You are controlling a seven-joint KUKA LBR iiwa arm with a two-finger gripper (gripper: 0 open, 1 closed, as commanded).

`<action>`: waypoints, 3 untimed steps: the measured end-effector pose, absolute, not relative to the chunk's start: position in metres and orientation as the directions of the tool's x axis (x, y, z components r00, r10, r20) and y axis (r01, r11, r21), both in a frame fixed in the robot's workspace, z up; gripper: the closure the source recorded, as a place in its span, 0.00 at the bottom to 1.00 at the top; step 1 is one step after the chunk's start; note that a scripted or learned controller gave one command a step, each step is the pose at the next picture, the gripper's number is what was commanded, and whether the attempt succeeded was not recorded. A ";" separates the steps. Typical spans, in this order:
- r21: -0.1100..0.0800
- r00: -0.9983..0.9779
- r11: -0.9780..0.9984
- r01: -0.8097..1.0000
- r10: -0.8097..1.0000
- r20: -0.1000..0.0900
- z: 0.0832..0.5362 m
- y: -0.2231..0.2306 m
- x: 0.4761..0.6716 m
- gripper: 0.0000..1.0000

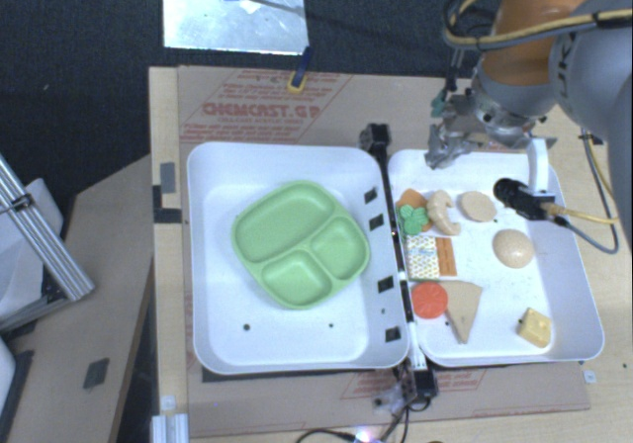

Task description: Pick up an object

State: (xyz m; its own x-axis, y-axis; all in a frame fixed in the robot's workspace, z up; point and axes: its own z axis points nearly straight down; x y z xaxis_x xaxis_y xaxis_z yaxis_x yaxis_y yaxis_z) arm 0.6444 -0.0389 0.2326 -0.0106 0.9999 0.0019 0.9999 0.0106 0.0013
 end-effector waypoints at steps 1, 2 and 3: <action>0.001 -0.010 0.010 1.000 1.000 0.002 0.238 0.016 0.634 1.00; 0.000 -0.008 0.008 1.000 1.000 0.001 0.220 0.052 0.635 1.00; 0.000 -0.007 0.007 1.000 1.000 0.001 0.220 0.066 0.626 1.00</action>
